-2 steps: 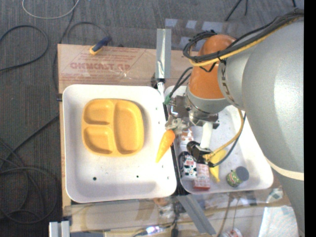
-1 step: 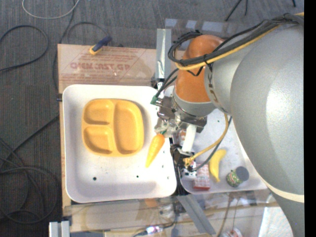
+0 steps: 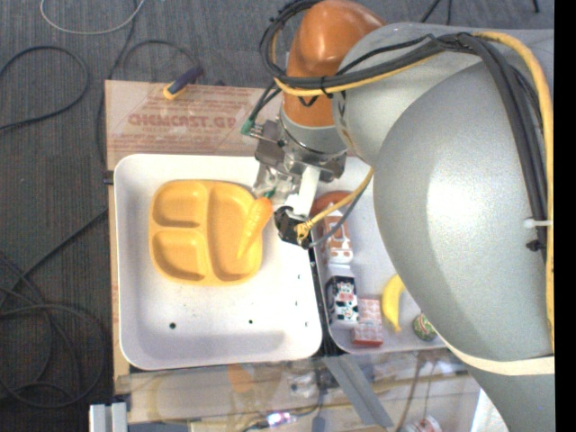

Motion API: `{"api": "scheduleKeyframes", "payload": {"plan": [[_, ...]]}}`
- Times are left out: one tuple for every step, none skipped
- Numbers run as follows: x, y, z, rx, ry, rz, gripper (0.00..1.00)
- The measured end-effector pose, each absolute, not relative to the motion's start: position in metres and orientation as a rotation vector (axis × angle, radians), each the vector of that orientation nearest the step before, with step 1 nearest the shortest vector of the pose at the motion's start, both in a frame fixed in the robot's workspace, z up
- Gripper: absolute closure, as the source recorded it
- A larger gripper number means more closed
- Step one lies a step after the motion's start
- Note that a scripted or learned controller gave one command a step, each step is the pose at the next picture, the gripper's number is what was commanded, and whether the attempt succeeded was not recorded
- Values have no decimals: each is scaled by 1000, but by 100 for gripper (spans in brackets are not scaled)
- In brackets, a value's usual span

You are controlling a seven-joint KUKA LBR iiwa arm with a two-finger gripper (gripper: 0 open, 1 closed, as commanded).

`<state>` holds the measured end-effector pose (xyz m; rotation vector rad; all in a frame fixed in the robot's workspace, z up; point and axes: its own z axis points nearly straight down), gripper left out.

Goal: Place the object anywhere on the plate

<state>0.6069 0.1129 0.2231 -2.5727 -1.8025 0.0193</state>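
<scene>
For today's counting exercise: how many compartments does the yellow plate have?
3. The plate has two small compartments at its left, one above the other, and one long compartment at its right, where an orange carrot lies. The gripper hides none.

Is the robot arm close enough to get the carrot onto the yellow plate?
Probably yes. The gripper is right at the plate's right edge, the carrot already lies over the big compartment, and nothing stands between them.

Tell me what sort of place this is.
Probably a robotics lab bench: loose cables trail over grey carpet, a white bin holds a yellow plate, and another bin holds toy food such as a banana.
</scene>
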Motion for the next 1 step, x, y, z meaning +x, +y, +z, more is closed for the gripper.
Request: {"api": "scheduleKeyframes", "payload": {"plan": [[607, 113, 223, -2573, -1804, 19, 0]]}}
